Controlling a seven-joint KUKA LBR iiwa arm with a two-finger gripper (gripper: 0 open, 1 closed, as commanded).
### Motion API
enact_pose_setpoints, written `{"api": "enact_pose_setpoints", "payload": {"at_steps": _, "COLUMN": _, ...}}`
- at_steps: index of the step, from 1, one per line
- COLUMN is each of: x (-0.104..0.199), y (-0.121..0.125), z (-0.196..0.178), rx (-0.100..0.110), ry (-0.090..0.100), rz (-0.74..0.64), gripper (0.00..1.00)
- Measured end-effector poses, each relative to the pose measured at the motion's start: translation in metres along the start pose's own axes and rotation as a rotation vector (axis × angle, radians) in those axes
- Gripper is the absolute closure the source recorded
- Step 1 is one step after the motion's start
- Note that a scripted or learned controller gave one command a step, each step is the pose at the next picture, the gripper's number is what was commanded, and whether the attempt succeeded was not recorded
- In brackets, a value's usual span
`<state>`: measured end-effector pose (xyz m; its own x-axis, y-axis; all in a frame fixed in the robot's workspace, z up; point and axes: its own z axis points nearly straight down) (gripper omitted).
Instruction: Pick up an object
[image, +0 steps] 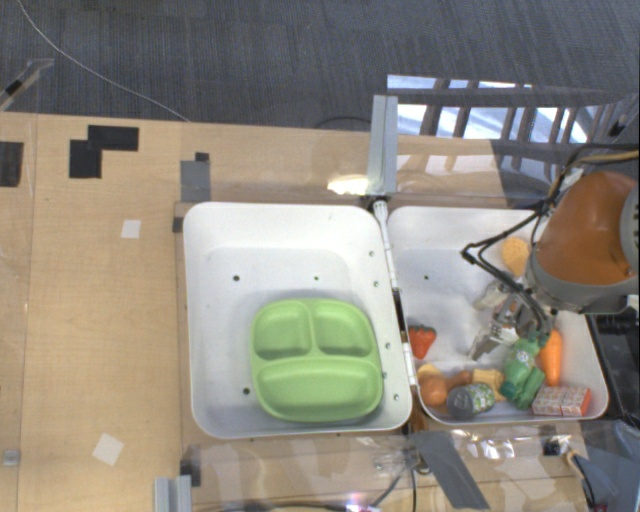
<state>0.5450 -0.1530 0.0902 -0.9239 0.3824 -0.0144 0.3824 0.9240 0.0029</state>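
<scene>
My gripper hangs low over the right bin, in its right half, below the orange band of the arm. It stands open, and only bare bin floor shows between the fingers. Just right of it lie a green toy and an orange carrot. Along the bin's front edge sit an orange ball, a grey-green lump, a small yellow piece and a pink-and-white box. A red strawberry-like toy lies near the left wall. A yellow item peeks out behind the arm.
The left bin holds a green divided plate toward its front. A metal divider separates the two bins. A black cable loops from the arm over the right bin.
</scene>
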Motion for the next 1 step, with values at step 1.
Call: {"api": "enact_pose_setpoints", "payload": {"at_steps": 1, "x": 0.0325, "y": -0.0247, "z": -0.001, "rx": -0.002, "ry": -0.004, "rz": 0.008, "gripper": 0.0}}
